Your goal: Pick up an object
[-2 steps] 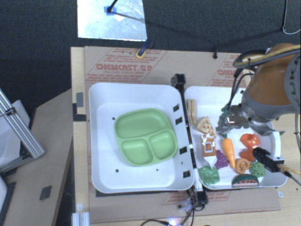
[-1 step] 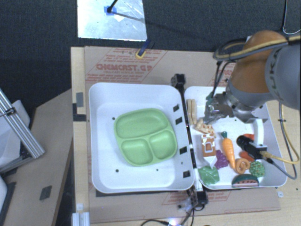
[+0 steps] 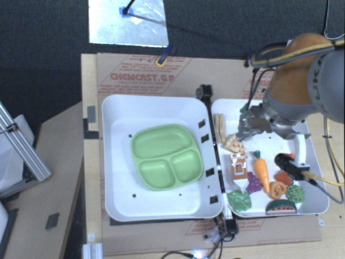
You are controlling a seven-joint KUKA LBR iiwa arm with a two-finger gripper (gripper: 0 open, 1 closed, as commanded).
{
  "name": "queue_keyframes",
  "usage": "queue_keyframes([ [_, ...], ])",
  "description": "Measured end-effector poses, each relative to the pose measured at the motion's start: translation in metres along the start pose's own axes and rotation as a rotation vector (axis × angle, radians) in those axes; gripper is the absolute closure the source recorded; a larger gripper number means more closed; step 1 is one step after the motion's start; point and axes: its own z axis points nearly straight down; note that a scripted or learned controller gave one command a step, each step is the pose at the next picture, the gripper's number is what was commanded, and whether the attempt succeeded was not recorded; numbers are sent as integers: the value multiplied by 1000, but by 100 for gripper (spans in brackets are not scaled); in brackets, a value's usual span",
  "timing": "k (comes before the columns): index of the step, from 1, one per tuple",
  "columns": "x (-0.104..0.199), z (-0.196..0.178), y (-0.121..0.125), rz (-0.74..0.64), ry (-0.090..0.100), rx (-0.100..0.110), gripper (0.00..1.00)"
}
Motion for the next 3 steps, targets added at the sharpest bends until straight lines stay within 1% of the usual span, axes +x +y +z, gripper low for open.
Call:
queue_keyframes([
  [1, 18, -5, 4, -5, 1, 0, 100],
  [2, 6, 0, 9, 2, -1, 1, 100],
  [3, 2, 2, -2, 2, -1, 3, 100],
])
